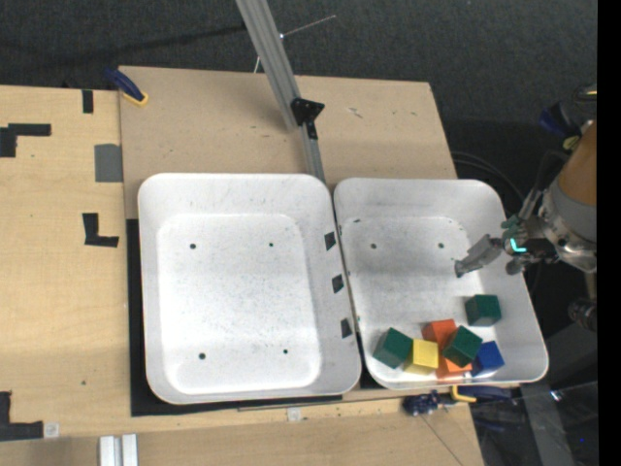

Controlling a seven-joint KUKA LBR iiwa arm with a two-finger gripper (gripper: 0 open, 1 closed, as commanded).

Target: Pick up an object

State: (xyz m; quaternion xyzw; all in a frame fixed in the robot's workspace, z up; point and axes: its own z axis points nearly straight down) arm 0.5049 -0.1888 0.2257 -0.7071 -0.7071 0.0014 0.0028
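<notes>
The counter (243,115) carries 2 white bins; the right bin (408,212) holds a cluster of coloured blocks (441,348) at its near edge. The jaws (477,256) hang above bare floor near a lone green block (482,309) – grip state unclear, nothing held. Approach step – next, descend onto a block

No legible text, label, brand, number or sign anywhere in the camera view. Black tape pieces (29,136) on the table (58,289) form angular marks, not letters. Coloured blocks (439,346) in the right bin (485,202) carry no readable print. Both bins' surfaces: dark dots only, no characters.
</notes>
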